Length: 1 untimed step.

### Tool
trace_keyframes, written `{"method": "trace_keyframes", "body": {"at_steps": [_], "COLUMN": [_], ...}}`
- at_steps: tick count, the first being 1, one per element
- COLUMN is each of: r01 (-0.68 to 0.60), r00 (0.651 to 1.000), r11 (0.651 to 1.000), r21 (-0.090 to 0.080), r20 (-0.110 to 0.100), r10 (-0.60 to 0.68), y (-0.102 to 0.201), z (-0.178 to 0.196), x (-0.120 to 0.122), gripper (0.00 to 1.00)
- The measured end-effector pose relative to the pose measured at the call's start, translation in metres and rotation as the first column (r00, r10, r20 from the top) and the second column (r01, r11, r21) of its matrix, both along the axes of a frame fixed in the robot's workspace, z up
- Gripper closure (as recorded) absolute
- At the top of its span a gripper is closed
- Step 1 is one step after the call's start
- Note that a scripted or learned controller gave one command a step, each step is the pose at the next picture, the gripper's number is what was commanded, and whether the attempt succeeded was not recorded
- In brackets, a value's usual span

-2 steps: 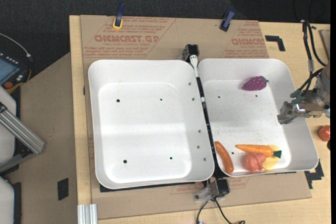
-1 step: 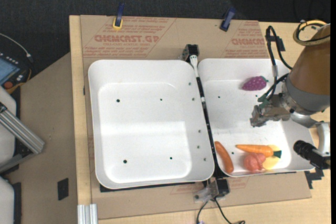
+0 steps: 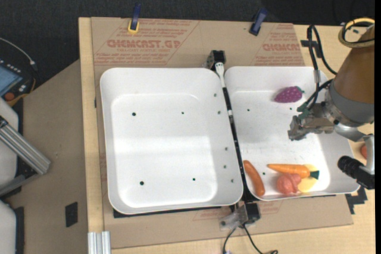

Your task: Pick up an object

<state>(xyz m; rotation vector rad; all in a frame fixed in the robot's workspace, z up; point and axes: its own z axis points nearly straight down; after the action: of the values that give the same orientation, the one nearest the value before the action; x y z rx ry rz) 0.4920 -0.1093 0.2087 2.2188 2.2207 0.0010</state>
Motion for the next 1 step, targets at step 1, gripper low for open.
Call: {"method": "trace_keyframes", "body": {"at_steps": [1], "r01": [0.004], "r00": [1.000], "r11": [1.000], "r21": [0.002], "r20": [-0.010], "r10": [-0.004], "y": [-0.0259], "z": [-0.0760], "x": [-0.0101], "gripper": [1.00]}}
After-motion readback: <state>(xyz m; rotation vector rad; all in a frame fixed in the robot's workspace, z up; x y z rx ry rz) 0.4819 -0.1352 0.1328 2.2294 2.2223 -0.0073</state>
